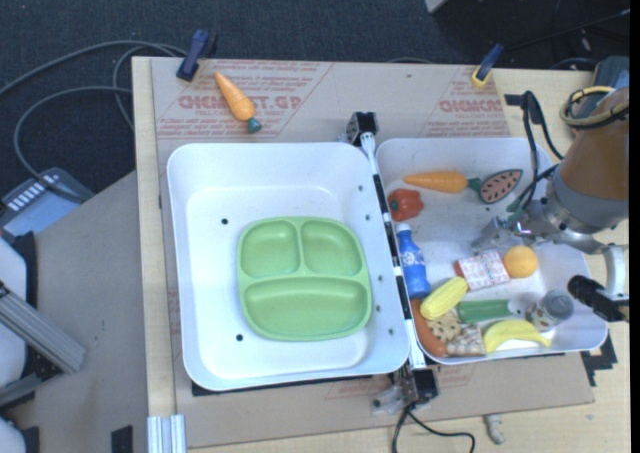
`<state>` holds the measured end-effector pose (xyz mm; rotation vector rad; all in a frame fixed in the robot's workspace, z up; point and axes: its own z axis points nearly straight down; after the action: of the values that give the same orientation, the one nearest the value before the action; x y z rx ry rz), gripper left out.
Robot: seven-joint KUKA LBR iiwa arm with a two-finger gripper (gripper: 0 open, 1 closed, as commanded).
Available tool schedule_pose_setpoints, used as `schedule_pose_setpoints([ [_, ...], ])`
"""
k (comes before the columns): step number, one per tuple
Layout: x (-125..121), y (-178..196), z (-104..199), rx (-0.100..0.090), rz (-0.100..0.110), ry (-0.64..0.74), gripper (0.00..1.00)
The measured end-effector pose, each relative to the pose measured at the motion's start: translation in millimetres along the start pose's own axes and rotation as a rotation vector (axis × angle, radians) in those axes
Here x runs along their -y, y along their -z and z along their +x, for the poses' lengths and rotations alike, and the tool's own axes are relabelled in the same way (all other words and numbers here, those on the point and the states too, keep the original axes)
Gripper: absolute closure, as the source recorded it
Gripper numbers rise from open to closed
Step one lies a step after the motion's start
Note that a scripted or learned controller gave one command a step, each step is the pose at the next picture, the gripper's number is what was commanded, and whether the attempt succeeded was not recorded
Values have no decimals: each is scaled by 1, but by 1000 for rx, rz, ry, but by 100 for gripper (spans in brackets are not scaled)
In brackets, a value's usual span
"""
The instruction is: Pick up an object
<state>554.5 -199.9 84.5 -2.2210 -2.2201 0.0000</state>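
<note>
The right bin [455,153] holds several toy foods: an orange carrot [436,181], a watermelon slice [500,184], a red pepper [404,204], a blue bottle [408,260], a corn cob [444,297], a red-and-white box [483,269], an orange ball [520,262], a green cucumber [484,310] and a banana [514,334]. My gripper [497,234] hangs low in this bin, just above the box and to the left of the orange ball. Nothing shows in its grasp.
The left bin [200,191] holds a green divided plate [303,278]. A second carrot [235,98] lies on the bench behind the left bin. Blue clamps [193,53] [487,63] sit at the bench's back edge. The arm's orange band [598,163] rises at the right.
</note>
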Motion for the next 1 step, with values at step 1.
schedule_pose_setpoints([
  [1, -93, 1, -5, 2, -2, 2, 0],
])
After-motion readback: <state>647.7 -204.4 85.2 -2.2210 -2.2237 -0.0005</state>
